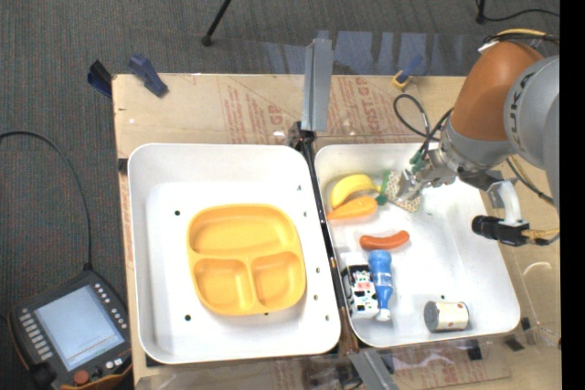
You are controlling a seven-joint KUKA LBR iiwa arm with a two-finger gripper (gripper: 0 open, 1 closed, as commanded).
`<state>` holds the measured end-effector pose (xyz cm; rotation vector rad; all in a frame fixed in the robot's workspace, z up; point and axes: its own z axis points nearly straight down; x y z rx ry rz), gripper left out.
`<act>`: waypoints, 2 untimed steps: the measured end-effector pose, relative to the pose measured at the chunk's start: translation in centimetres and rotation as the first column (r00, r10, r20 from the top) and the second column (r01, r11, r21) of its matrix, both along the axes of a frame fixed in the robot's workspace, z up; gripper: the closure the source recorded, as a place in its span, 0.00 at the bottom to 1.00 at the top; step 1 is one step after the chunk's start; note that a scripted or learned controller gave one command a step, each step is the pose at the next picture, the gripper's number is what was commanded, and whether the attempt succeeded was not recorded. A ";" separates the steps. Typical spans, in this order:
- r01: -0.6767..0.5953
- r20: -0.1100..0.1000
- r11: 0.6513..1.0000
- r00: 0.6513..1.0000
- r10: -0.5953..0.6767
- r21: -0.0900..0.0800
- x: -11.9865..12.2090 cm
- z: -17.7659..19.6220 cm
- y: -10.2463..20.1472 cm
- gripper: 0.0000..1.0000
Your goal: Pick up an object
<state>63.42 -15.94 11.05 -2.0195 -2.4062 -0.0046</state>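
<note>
Left bin [146,196]: holds a divided tray [245,258], near its middle.
Right bin [475,269]: banana [352,188] and carrot [355,209] at far-left corner; sausage [385,240] mid; bottle [380,284] and small carton [361,290] near-left; can [446,316] at near edge.

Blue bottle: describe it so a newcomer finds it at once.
Look in the right bin, along its near-left side. The blue bottle lies there beside a black-and-white cow, just below the red sausage. It is the only blue item.

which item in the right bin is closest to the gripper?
The yellow banana, at the bin's upper left, beside the gripper. The carrot lies just below it; the sausage, blue bottle and small can lie farther down.
</note>
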 end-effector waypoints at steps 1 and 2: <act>0.000 0.000 1.000 1.000 0.000 0.000 0.0 0.0 0.0 0.00; 0.041 0.018 0.999 0.999 -0.041 -0.002 1.7 -1.2 -1.2 0.00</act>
